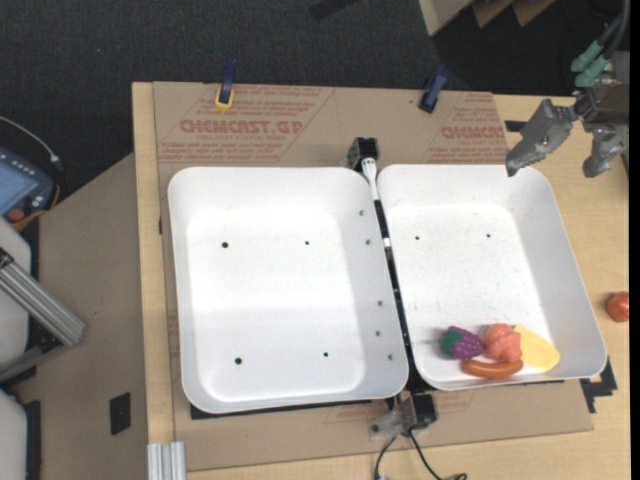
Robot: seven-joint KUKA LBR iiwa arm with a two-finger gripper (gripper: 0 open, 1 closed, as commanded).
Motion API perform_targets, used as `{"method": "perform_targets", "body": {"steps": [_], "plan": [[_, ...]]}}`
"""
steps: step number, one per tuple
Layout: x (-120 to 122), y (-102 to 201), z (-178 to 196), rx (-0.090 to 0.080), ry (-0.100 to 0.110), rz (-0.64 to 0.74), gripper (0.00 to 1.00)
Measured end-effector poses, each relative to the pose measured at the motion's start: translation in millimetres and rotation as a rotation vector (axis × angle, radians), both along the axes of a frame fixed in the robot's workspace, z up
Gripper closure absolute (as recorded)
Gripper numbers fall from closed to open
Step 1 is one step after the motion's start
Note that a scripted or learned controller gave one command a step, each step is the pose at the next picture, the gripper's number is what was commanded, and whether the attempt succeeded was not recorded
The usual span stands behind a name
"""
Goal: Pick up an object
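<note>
Hovering beyond the right bin's [540, 218] far right corner, open, empty gripper [565, 153]; toy fruit cluster [497, 349] near its front edge.

Smooth white plastic with a faint sheen for both bins, left [270, 288] and right [480, 258]. Matt brown cardboard with red print under them [330, 118], lying on a pale wood-look desk [610, 238]. Dull grey metal on the claw [568, 138] at far right. Glossy moulded plastic for the toy food near right: purple grapes [462, 343], orange-red piece [503, 341], yellow piece [540, 351], red sausage [492, 368]. Dark rough carpet on the floor [150, 28].
</note>
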State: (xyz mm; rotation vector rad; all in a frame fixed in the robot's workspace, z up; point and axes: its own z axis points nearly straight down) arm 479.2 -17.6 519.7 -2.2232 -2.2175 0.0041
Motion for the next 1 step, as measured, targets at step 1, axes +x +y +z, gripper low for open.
{"method": "perform_targets", "body": {"steps": [1], "plan": [[0.4, -1.0, 16.4, 0.0, -0.009, 0.003, 0.0]]}}
